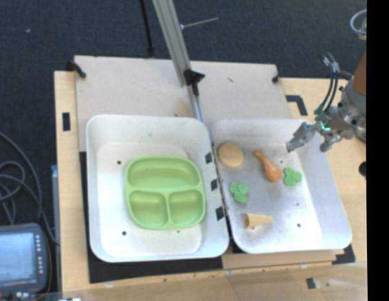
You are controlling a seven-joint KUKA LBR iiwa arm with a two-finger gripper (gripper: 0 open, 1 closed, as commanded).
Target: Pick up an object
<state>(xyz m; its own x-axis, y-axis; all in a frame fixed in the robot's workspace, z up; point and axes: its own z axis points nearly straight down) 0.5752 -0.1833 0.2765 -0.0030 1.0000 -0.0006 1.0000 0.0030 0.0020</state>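
Note:
The right bin (pixel 326 221) holds a tan round bun (pixel 231 155), an orange carrot-like piece (pixel 268 166), two green broccoli-like pieces (pixel 292 177) (pixel 239 192) and a small tan cone (pixel 257 219). My gripper (pixel 312 142) hangs over the bin's upper right part, above and to the right of the orange piece. It is open, its two fingers (pixel 298 137) spread apart with nothing between them.
The left bin (pixel 100 168) holds a light green divided plate (pixel 164 191). A slanted metal pole (pixel 172 33) rises from the back between the bins. The bins' shared wall (pixel 218 187) runs down the middle. A screen (pixel 15 259) sits at the lower left.

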